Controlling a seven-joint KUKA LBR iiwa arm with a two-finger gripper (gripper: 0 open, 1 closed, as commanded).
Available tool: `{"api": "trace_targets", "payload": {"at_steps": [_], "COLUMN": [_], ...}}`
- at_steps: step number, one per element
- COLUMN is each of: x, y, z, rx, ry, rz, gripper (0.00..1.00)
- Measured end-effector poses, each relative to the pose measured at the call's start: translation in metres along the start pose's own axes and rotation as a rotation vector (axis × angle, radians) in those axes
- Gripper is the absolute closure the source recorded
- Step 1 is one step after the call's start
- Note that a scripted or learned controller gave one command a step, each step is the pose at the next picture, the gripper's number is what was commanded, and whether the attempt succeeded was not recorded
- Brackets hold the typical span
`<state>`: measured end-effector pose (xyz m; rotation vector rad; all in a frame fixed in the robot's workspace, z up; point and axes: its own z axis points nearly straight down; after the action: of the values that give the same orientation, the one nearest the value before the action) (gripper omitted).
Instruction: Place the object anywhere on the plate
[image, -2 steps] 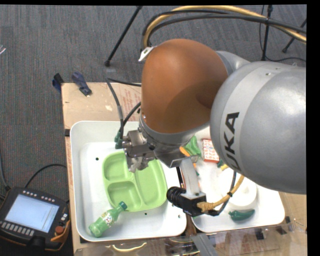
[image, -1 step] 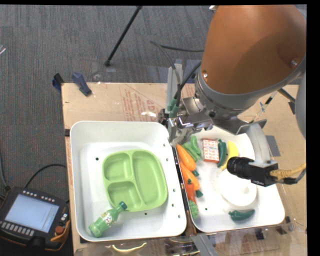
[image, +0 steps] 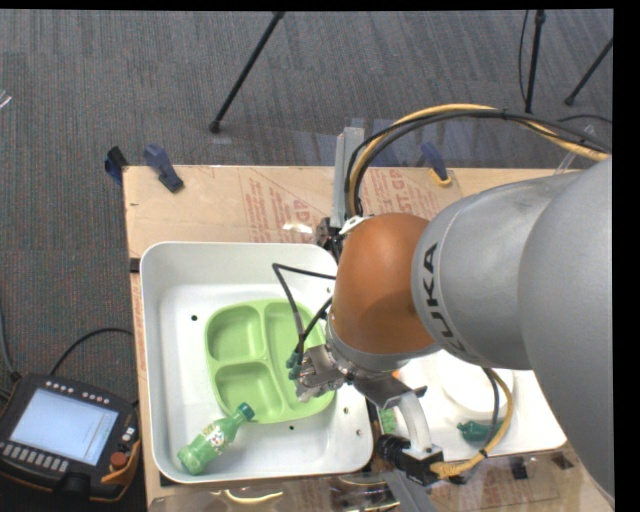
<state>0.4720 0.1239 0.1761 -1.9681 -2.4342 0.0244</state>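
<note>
Camera view. Left bin: white, shallow, on the bench. It held a green plate with three compartments, lying toward the bin's middle and right. A green bottle lay on its side at the bin's near left, cap end pointing right and far, almost touching the plate's near edge but resting on the bin floor, not on the plate.

Arm: grey, with orange band, reaching in from the right and covering much of the right bin. Gripper: low over the plate's right edge, beside the near right compartment. Whether the jaws were parted or closed could not be told; the wrist body and cables hid them, and nothing could be seen held between them.

Relation: bottle well to the near left of the gripper, apart from it, the plate's near compartment lying between.

Step in hand, as judged: the bottle not yet taken up; the arm at the approach. Next move would call for travelling left and nearer, lowering across the bottle's body, closing, then lifting it onto any compartment.
</note>
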Motion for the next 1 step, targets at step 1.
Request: {"api": "trace_targets", "payload": {"at_steps": [1], "x": [-0.0061], "y": [0.0415], "z": [-0.1817], "rx": [-0.026], "ry": [-0.002], "rz": [-0.232], "gripper": [1.0]}}
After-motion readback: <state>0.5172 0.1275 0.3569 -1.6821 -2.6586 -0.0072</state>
